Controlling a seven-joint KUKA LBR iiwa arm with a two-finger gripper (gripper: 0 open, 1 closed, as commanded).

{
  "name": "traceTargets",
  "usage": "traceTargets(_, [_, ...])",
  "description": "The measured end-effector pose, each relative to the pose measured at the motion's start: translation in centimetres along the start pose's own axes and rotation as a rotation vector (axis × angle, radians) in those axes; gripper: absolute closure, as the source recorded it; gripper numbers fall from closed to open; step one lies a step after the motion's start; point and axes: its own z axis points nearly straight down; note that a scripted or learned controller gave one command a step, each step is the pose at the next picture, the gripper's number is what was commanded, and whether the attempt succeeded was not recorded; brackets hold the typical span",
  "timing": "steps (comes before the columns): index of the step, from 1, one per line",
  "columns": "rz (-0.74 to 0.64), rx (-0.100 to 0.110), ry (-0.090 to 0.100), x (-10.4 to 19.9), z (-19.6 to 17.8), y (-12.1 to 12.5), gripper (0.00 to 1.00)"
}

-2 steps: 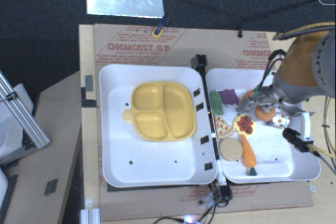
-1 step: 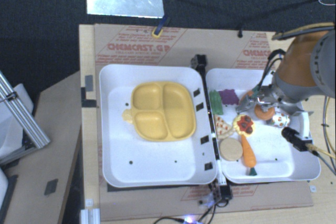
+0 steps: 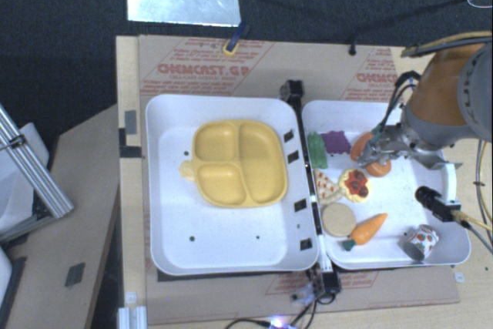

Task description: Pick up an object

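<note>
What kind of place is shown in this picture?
Probably a robot lab bench for grasping trials: two white bins side by side, toy food such as a carrot, and a grey arm reaching in.

Even bright light, soft shadows, slight blur

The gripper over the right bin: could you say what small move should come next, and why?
Probably a short descent, then closing. The gripper sits right at an orange toy in the right bin, beside the purple piece, but no object is visibly between its fingers.
</note>
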Motion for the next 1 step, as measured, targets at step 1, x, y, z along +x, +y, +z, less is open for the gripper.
traceTargets(1, [0.000, 0.015, 0.004, 0.23, -6.00, -0.52, 1.00])
